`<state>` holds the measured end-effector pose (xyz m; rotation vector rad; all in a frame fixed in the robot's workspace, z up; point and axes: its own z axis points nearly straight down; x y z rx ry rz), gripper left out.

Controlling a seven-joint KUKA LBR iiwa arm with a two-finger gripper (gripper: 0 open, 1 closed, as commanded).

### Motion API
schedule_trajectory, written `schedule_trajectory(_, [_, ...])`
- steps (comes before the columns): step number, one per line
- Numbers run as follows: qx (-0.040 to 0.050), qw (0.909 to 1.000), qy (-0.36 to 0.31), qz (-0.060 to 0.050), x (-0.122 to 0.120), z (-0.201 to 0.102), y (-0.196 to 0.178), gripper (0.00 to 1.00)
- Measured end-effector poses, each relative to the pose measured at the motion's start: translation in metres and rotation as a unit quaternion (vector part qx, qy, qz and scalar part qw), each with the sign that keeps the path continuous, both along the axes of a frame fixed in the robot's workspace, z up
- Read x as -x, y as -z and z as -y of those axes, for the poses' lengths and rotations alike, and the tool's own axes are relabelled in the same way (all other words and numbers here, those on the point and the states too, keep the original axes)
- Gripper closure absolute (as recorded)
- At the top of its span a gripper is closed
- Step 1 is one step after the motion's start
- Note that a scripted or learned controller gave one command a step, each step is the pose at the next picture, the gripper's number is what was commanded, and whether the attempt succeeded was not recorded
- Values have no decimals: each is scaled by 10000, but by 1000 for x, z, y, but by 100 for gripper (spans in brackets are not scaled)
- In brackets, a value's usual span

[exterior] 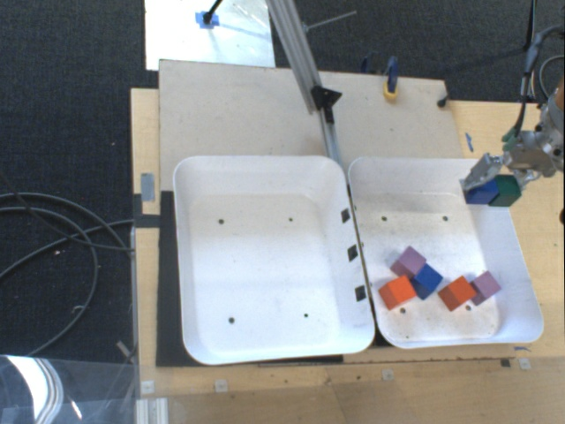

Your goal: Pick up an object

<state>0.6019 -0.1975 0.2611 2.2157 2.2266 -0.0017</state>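
Blocks cluster near the right bin's (521,276) front: orange block (397,291), blue block (428,280), purple block (409,261), a second orange block (456,292), small purple block (486,283). Farther back, the gripper (494,184) — arm cut off at frame edge — with blue and green blocks (493,193) at its tip; finger state cannot be told.
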Motion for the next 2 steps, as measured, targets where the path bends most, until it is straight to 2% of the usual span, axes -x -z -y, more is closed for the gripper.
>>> schedule_trajectory(1, [-15, 10000, 14, -23, 41, -16, 167, 0])
schedule_trajectory(2, [-8, 10000, 5, 10, 39, -15, 153, 100])
